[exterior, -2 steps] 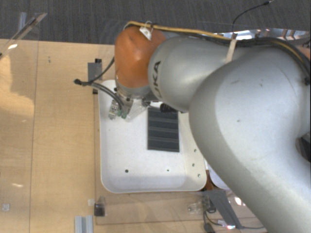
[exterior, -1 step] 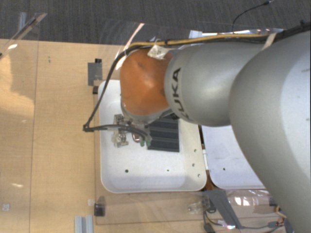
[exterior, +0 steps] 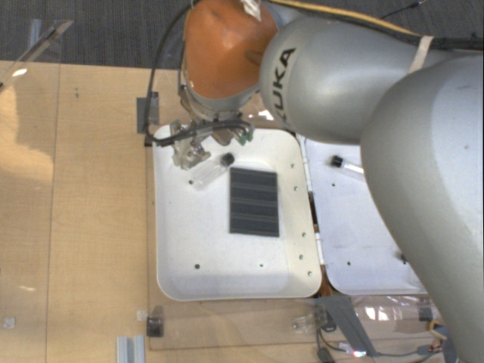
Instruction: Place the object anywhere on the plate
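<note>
A dark grey ribbed rectangular plate (exterior: pixel 254 202) lies flat near the middle of the left bin (exterior: pixel 181 271). A small clear tube with a black cap (exterior: pixel 212 170) lies on the bin floor just up and left of the plate, apart from its edge. My gripper (exterior: pixel 190 154) hangs low over the bin's back left corner, right above the tube's clear end. The orange wrist band and the grey arm hide what is behind it.
In the right bin (exterior: pixel 355 271) a second small clear tube with a black cap (exterior: pixel 344 164) lies near the back. The arm covers much of that bin. Cables and a bracket (exterior: pixel 340 331) sit at the bench's front edge.
</note>
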Available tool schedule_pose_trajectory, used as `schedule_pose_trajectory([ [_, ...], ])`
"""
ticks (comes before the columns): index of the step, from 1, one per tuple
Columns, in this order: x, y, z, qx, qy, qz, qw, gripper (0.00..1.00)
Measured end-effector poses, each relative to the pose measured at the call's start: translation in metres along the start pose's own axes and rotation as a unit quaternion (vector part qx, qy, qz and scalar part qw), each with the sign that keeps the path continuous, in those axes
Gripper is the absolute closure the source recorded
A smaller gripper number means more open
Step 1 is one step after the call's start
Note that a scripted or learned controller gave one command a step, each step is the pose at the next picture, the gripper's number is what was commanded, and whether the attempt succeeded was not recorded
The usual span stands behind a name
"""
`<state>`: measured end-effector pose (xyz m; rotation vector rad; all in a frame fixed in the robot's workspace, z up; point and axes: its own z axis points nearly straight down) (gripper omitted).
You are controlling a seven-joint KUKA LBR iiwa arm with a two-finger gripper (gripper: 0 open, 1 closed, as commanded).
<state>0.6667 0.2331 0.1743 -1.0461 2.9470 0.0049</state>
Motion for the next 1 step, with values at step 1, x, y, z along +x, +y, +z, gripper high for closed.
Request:
schedule_pose_trajectory([
  [1,0.0104,0.0012,0.0814,0.0,-0.001,-0.057,0.9984,1.0],
])
